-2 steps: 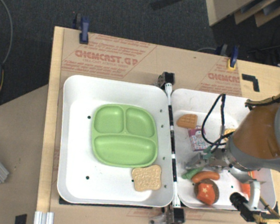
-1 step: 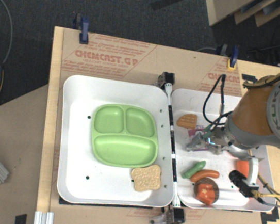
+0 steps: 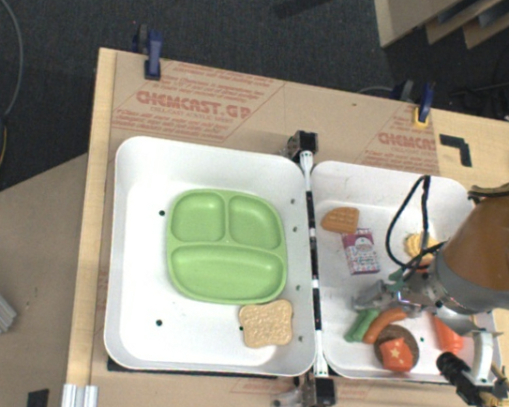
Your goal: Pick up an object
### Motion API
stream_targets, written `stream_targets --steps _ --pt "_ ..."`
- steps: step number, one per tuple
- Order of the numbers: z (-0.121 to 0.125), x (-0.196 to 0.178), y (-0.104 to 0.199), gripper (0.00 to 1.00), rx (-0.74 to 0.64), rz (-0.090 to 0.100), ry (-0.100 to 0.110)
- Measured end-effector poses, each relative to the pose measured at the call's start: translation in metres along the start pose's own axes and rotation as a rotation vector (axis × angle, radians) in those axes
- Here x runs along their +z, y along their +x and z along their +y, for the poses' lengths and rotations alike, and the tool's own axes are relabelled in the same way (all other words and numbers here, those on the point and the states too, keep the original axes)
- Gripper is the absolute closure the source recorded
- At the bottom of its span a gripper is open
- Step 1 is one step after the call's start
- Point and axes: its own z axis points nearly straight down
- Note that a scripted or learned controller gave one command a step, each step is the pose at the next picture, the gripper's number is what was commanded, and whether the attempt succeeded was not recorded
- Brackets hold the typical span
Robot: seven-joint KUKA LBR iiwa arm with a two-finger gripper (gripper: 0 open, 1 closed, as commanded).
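A red-and-brown toy [image 3: 396,348] lies at the near edge of the right bin [image 3: 336,357], touching a green piece [image 3: 359,324] and an orange one [image 3: 385,319]. The gripper [image 3: 399,295] hangs just above them. Beyond sits a pink packet [image 3: 360,252].

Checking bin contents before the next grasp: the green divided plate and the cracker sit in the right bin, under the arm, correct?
Not quite. The camera view shows the green divided plate and the cracker in the left bin, while the arm is over the right bin.
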Motion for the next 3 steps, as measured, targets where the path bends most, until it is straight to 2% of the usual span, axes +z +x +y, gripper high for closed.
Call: stream_targets --steps 1,2,3 --pt "0.003 -0.010 0.002 1.00 -0.004 -0.002 -0.007" --pt "0.003 -0.010 0.002 0.00 -0.004 -0.002 -0.006" --pt "-0.015 0.001 0.037 0.00 -0.007 0.003 0.000"
